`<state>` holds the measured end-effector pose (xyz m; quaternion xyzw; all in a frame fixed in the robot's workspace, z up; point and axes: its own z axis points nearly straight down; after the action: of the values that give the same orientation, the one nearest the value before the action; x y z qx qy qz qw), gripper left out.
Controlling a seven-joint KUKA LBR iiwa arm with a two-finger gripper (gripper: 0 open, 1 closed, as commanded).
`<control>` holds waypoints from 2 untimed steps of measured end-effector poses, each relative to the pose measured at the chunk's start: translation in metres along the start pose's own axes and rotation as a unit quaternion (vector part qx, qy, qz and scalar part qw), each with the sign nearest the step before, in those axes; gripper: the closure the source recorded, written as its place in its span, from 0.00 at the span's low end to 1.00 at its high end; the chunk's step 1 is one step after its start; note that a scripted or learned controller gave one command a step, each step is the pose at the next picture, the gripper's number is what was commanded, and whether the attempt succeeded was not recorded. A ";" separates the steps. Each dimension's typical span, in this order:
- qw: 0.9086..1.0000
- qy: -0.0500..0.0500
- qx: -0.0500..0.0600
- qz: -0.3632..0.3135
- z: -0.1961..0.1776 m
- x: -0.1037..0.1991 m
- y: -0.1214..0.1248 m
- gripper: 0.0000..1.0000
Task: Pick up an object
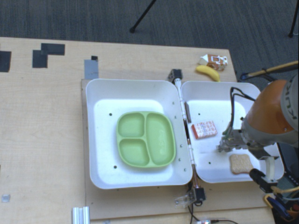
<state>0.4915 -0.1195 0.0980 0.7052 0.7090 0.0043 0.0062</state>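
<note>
Fingers of the gripper point(225, 146) are too small and dark for us to read, so we cannot tell how they are set, and we see nothing between them. We find the gripper low over the floor of the right bin point(205, 169), near its middle, with the grey arm point(271, 120) and its orange band coming in from the right.

Two things lie in that bin. We see a small red and white box point(204, 129) lying flat just to the upper left of the gripper, close to it but apart. We see a tan slice of bread point(240, 164) lying just to the lower right of the gripper, near the bin's front edge.

In the left bin point(100, 125) we see a green divided plate point(145, 139) with three compartments, sitting near the middle.

On the bench point(42, 139) beyond the right bin we see a banana point(208, 72) and, just beside it, a small carton point(216, 60).
</note>
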 end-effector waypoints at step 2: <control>1.000 0.000 -0.002 -0.001 -0.010 0.001 0.002 1.00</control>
<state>0.4930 -0.1189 0.1084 0.7043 0.7098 0.0055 0.0073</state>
